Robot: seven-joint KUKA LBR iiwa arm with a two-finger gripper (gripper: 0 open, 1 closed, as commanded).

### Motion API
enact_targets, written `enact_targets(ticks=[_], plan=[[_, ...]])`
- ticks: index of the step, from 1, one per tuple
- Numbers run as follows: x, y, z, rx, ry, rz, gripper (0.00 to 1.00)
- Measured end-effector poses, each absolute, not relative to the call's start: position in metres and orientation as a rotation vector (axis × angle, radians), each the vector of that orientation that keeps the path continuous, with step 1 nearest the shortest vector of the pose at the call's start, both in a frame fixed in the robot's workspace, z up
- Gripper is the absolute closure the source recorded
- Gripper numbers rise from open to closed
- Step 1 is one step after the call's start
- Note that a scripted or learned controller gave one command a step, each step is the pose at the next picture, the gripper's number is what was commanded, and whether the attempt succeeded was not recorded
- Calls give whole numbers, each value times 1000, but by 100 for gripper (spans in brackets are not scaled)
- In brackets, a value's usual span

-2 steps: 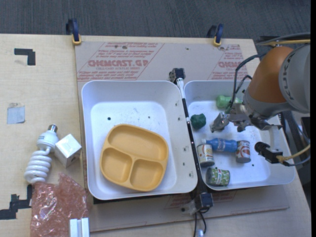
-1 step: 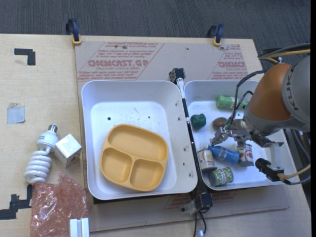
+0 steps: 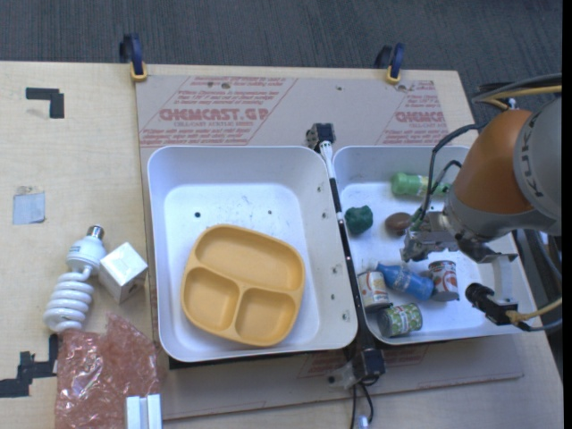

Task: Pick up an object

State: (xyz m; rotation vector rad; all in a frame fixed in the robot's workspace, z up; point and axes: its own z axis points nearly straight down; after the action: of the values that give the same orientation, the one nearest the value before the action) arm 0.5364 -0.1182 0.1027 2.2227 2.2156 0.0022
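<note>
**Q:** What is the setting?

**A:** Pale wood bench (image 3: 71,168) under a brown printed board (image 3: 223,110) fixed with blue clamps, grey carpet beyond. Two shallow white bins sit side by side on the board.

**Q:** Where is the arm?

**A:** Reaching in from the right over the right bin (image 3: 357,164), its orange band showing above the wrist. The gripper (image 3: 418,248) hangs low in that bin. Its fingers are too small and cluttered to read, so I cannot tell how far apart they stand or whether they have hold of anything.

**Q:** What lies around it, biggest first?

**A:** Well to the gripper's left, the left bin (image 3: 179,172) holds a yellow divided tray (image 3: 241,284). Farther left, out on the bench, are a white spiral bulb (image 3: 73,284), a white cube (image 3: 123,269) and pink bubble wrap (image 3: 94,374). Just below the gripper lies a blue bottle (image 3: 404,280), with small cans (image 3: 373,287) either side of it and one nearer the front edge. Above it is a green bottle (image 3: 409,184). To its upper left are a dark green lump (image 3: 359,219) and a brown pebble-like piece (image 3: 398,223).
</note>
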Motion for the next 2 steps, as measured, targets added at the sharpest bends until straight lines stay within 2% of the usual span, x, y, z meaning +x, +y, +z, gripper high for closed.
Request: enact_targets(ticks=[1,2], plan=[[536,-118,103,2223,2216,2,0],[538,-119,113,2222,2213,5,100]])
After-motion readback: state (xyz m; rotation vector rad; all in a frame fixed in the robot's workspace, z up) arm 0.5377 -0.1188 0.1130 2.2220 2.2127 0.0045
